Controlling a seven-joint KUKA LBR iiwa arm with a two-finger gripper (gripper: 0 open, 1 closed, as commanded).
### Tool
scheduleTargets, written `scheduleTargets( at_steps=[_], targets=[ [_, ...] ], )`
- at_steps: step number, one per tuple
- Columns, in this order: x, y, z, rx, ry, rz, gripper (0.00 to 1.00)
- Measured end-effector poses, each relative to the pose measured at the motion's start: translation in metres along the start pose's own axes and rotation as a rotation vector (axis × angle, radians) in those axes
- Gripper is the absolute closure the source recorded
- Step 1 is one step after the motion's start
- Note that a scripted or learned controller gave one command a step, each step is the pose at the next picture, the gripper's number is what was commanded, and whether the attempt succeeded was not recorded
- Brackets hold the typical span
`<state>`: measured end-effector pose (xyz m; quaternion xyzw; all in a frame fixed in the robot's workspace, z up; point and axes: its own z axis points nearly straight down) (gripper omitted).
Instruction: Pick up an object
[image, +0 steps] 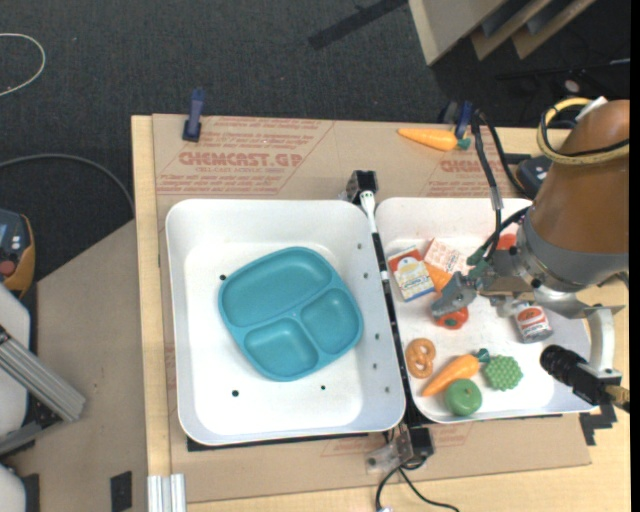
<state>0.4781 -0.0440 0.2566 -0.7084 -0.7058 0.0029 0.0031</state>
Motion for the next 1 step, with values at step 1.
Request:
scheduleTargets(
  at_steps=[1],
  targets=[
    [0.0133, 0.0276, -0.105, -0.023, -0.001, -0.007, 0.0]
  ],
)
